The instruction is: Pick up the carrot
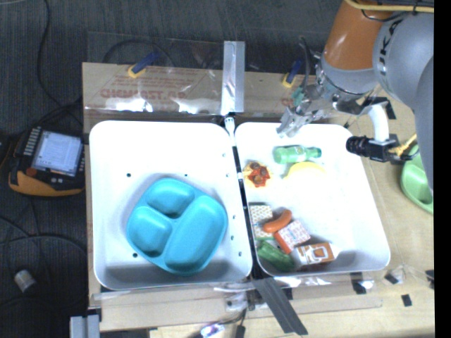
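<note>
- Gripper (291, 123) hangs over the far rim of the right bin (366, 210); nothing between its fingers, and I cannot tell whether they are parted or closed.
- Carrot (276, 222) lies well below the gripper toward the near side, among packets in the right bin.
- Green bottle (297, 153) and yellow banana (304, 167) sit just beneath the gripper.
- Blue divided tray (177, 224) rests in the left bin (113, 160), far off to the gripper's left.

Both of the 2 bins (113, 136) are white, and the left one holds a turquoise sectioned tray (177, 224). At 3 o'clock of the divider lie a green bottle (297, 153), a yellow banana (306, 167) and an orange-red sausage-like piece (275, 222). The arm (394, 34) is grey with an orange band.
</note>
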`<state>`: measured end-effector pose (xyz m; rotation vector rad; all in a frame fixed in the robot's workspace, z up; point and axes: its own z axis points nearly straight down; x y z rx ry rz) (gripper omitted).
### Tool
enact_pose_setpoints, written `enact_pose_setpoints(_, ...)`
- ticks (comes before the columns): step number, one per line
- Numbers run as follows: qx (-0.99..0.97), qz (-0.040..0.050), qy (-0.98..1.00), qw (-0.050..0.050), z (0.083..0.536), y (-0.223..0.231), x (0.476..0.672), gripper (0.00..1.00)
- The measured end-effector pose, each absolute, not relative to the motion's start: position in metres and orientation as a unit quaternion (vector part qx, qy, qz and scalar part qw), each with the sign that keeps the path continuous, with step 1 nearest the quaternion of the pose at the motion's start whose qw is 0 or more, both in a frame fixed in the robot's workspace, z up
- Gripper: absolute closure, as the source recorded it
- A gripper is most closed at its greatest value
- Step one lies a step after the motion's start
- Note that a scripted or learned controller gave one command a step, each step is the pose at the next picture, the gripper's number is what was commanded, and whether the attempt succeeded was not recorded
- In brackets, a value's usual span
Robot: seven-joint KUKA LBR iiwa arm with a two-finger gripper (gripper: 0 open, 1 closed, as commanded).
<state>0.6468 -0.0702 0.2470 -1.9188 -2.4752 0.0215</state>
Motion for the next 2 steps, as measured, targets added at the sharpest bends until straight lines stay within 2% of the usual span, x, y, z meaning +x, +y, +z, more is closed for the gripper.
enact_pose_setpoints(1,-0.565,0.0040,-0.825,0.001,0.274,-0.070,0.657,1.00)
enact_pose_setpoints(2,-0.503,0.0028,-0.864,0.002,0.286,0.007,0.668,1.00)
